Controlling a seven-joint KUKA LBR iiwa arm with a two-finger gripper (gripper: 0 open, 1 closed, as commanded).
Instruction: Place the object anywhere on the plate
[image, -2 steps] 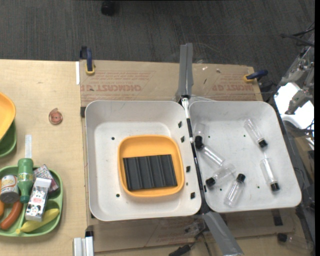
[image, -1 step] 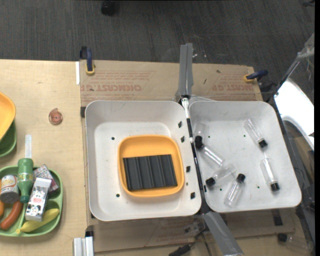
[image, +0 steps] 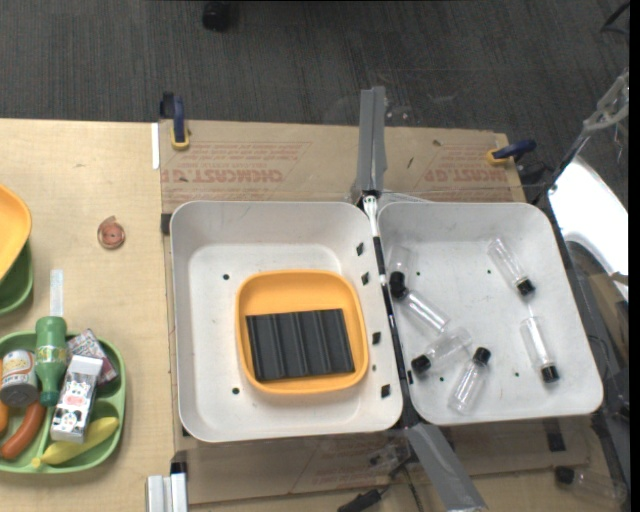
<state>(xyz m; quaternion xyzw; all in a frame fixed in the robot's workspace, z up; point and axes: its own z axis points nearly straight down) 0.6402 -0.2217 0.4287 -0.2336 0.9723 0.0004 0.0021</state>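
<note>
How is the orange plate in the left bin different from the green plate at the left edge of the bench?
The orange plate is squarish with rounded corners and sits inside the left bin; the green plate is on the wooden bench. The orange plate holds one dark ribbed slab; the green plate carries several toy foods, among them a green bottle and a small carton. Both are shallow with raised rims.

lab bench (clamped white bins (image: 200, 300))

Two bins, plate on the left, vials on the right

Orange plate (image: 300, 333) sits in the left bin (image: 200, 300) with a dark ridged block (image: 299, 343) lying on it; five clear black-capped vials (image: 440, 352) lie scattered across the right bin (image: 480, 225), well apart from the plate.
</note>
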